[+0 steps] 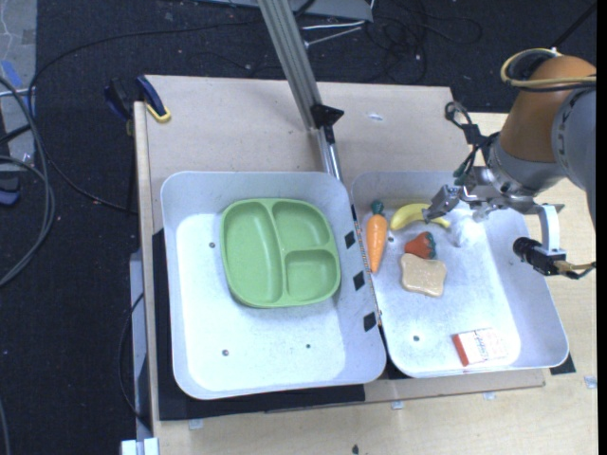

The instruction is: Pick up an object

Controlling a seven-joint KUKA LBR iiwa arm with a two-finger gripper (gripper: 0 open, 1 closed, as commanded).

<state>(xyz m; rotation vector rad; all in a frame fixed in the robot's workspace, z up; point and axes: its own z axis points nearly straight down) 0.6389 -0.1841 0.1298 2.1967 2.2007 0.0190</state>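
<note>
Even, bright overhead light washes out the white bins (275, 349); shadows around them are soft, detail slightly grainy.

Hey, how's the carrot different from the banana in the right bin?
The carrot is orange with a green top; the banana is yellow. The carrot is straight and tapered, lying roughly up and down in the view near the bin's left wall, while the banana is curved and lies more sideways, nearer the gripper. The carrot looks a bit longer. Both are toy foods lying flat in the right bin.

Green plate (281, 252), orange carrot (377, 241), yellow banana (408, 215), white bins (285, 358).
</note>
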